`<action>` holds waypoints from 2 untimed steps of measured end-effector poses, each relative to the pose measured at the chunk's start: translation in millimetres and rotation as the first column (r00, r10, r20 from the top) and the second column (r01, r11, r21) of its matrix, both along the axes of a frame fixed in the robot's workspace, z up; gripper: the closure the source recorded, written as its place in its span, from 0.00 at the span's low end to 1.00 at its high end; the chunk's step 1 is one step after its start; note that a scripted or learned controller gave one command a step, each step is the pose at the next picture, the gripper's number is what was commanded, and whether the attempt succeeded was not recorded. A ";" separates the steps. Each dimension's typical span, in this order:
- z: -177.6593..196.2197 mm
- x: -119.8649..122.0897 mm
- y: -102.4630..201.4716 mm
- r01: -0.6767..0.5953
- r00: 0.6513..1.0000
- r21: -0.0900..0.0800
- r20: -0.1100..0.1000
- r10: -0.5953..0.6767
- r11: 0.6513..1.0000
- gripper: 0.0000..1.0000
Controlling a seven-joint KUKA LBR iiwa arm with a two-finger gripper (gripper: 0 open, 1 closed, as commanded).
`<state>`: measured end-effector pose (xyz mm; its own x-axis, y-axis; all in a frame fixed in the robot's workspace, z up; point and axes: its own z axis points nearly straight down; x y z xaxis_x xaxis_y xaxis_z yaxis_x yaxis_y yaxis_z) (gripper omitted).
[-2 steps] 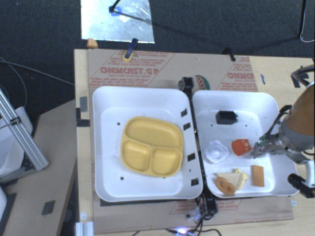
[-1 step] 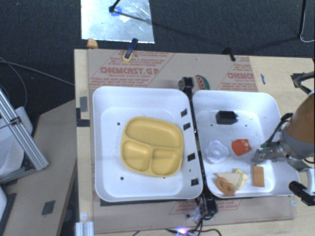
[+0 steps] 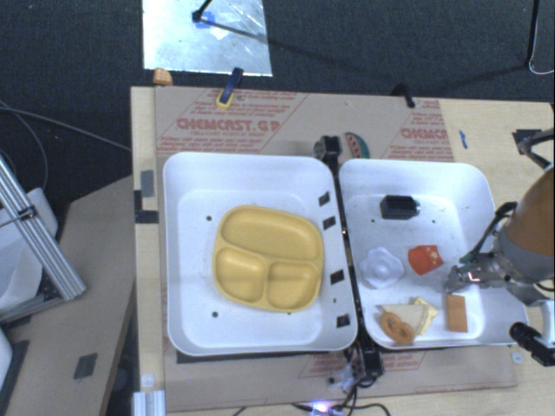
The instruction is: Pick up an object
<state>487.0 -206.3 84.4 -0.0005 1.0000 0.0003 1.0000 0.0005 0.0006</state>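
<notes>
Toward the right end of the right bin [image 3: 412,170], an orange-brown block [image 3: 457,312] lies flat on the white floor, long side running toward the front wall. The hand [image 3: 466,276] hangs just above and behind the block, between it and a red piece [image 3: 425,258] to the block's upper left. From this slanted view I cannot tell whether the hand is open or closed, and nothing can be seen gripped in it. The grey arm [image 3: 529,241] comes in from the right over the bin's right wall.

Left of the red piece sits a clear plastic item [image 3: 381,267], its shape hard to read against the white. Near the front wall, just left of the block, lies a pale toast-like slice [image 3: 421,315] with a round orange piece [image 3: 398,327] resting on its left end. A black box [image 3: 399,206] sits apart from the rest, toward the back of the bin.

The left bin [image 3: 186,258] touches the right one along a shared edge and holds a yellow divided tray [image 3: 267,256], roughly centred. Both bins rest on a brown printed board [image 3: 260,124] that covers the surface [image 3: 104,232]. A small blue and yellow tool [image 3: 230,87] lies at the board's back edge, and beyond it a shiny sheet [image 3: 173,24] lies on the dark floor.
</notes>
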 end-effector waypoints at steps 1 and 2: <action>0.0 0.1 -0.1 0.001 1.000 0.000 0.002 -0.001 1.000 1.00; 0.0 0.1 -0.1 0.001 1.000 0.000 0.002 -0.001 1.000 1.00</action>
<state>487.2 -206.4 84.4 0.0002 1.0000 0.0000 1.0000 -0.0002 0.0028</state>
